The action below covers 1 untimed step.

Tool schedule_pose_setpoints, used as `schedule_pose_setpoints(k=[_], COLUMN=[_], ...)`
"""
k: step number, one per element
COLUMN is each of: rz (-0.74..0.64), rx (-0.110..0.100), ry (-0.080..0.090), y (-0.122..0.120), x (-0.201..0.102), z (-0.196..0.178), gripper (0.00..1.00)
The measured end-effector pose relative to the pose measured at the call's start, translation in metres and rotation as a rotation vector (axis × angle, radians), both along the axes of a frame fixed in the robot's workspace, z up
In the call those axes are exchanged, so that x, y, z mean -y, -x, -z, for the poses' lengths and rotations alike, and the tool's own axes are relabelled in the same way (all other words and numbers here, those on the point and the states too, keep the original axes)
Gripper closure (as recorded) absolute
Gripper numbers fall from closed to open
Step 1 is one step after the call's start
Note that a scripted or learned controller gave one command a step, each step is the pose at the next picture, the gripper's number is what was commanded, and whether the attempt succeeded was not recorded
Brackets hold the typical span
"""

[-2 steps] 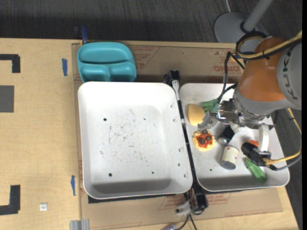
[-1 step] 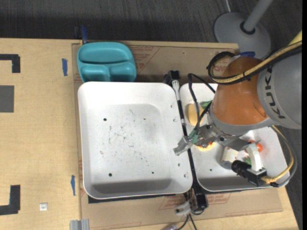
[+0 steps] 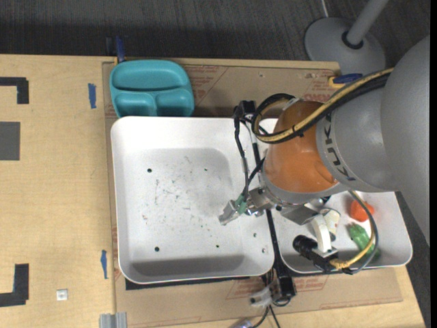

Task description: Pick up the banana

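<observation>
Orange is what catches the eye first: the orange band (image 3: 297,159) above the wrist of the grey arm (image 3: 382,135), which leans in low over the inner end of the right bin (image 3: 399,251) and covers much of it. From the task, I judge this to be the reach-and-grasp step, with the arm down at the bin and no lift to be seen.

Whether the gripper is open, shut or holding anything I cannot tell from where I stand; the wrist hides it.

As for the banana, I cannot pick it out with any certainty. Beside the arm in the right bin lie a small orange piece (image 3: 358,210) and, just below it, a green piece (image 3: 358,236). A thin yellow curve (image 3: 371,241) runs past them, but it looks more like a cable than fruit. The left bin (image 3: 130,183) shows bare white floor with faint scuffs, and a teal tray (image 3: 151,87) sits on the desk (image 3: 54,183) just behind it. My guess is that the banana lies under the arm in the right bin, close to the wrist, though I cannot say on which side.

The next move, I would think, calls for a straight rise, so it becomes plain whether anything comes up with the arm.
</observation>
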<state>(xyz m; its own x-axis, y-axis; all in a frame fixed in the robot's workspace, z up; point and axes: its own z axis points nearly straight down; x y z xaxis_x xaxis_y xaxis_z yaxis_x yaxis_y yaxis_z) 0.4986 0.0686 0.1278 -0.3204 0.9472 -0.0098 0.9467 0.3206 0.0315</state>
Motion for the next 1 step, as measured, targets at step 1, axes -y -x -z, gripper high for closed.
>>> schedule_pose_setpoints(k=[1], rz=[-0.036], rx=[0.006], ry=[0.007], y=[0.0007], x=[-0.0061], z=[0.0069], gripper=[0.0])
